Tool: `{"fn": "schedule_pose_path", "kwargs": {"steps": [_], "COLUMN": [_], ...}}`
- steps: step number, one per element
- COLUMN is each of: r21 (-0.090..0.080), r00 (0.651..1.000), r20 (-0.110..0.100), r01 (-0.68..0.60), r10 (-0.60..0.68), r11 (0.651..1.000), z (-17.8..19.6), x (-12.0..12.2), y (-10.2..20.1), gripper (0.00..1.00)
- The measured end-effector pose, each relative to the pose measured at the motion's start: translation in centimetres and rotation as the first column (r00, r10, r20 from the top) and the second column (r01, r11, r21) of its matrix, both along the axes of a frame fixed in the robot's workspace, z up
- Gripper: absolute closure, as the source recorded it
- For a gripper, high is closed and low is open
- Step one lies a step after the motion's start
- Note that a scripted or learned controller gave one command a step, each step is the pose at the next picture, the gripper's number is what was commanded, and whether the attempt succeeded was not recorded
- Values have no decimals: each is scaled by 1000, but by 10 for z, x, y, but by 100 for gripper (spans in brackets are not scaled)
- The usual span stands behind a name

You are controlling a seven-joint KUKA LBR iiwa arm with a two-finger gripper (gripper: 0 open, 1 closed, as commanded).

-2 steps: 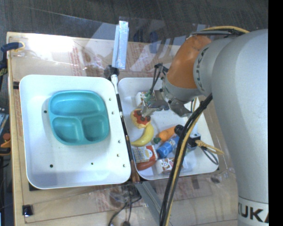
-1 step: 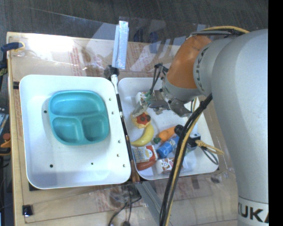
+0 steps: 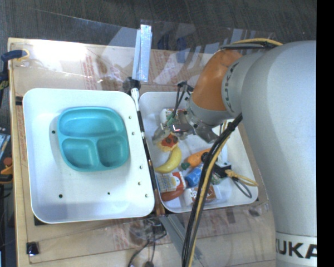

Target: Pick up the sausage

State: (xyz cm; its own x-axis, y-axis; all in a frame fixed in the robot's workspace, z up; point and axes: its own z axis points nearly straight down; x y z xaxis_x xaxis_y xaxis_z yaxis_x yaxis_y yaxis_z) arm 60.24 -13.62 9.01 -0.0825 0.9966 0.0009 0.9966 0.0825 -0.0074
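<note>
**Left bin** [image 3: 33, 149]: shallow, white, square with rounded corners, small dark holes in its floor. It holds a teal divided tray [image 3: 94, 138] with one long compartment at the back and two smaller ones in front.

**Right bin** [image 3: 155, 105]: shallow, white, set just beside the left bin. It holds a cluster of small toy foods.

- **Sausage** [image 3: 177, 192]: the likeliest piece is a short, curved, reddish-brown form with a glossy skin. It lies at the front left of the right bin, below the banana and partly under a white-and-red item, so its full outline is hidden.
- **Banana** [image 3: 171, 161]: yellow, curved, near the bin's middle.
- **Red-orange piece** [image 3: 168, 142]: just behind the banana, directly under the gripper.
- **Carrot** [image 3: 193, 159]: orange, to the right of the banana.
- **Blue piece** [image 3: 193, 177]: in front of the carrot.

**Gripper** [image 3: 170, 129]: low over the back left of the right bin, well apart from the sausage. Whether it is spread or closed cannot be told, and nothing is visibly held.

**Arm** [image 3: 278, 121]: grey and bulky, with an orange band [image 3: 211, 88] above the wrist. A black cable [image 3: 203, 210] hangs across the bin.

**Bench** [image 3: 72, 65]: pale wood under a glossy clear sheet that glares at the back left.

**Floor** [image 3: 211, 4]: dark grey carpet beyond the bench.
</note>
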Motion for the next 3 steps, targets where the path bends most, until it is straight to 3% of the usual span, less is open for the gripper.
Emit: {"fn": "schedule_pose_path", "kwargs": {"steps": [1,2,3], "r21": [1,-6,-6], "r00": [1000,992,991], "r20": [-4,7,3], "r01": [-4,-128,-133], "r10": [4,128,133], "r11": [1000,992,991], "z": [9,2,11], "x": [0,-32,-33], "y": [1,25,25], "gripper": [100,100,100]}}
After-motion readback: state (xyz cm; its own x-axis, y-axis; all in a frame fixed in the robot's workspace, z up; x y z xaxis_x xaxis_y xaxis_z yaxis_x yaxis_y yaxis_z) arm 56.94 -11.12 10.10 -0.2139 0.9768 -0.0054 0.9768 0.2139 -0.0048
